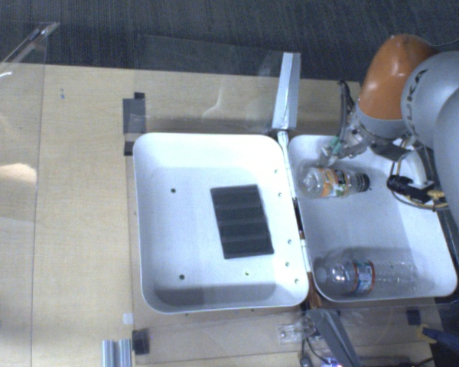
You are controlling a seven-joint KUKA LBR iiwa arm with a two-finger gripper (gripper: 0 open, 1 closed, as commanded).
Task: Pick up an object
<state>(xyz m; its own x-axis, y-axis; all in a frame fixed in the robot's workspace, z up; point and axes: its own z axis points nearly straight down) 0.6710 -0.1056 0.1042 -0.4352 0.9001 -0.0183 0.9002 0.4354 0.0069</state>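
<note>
Clear plastic bottles, I see two: a small bottle [334, 182] under my hand [338, 151], a larger bottle [361, 275] nearer; hand's grip I cannot tell.

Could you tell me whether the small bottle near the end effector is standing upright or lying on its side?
Lying on its side: the small bottle stretches lengthwise across the floor of the right bin.

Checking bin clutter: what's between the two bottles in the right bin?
Nothing: bare white bin floor separates the small bottle near the far wall from the large clear bottle by the near rim, per the camera view.
</note>
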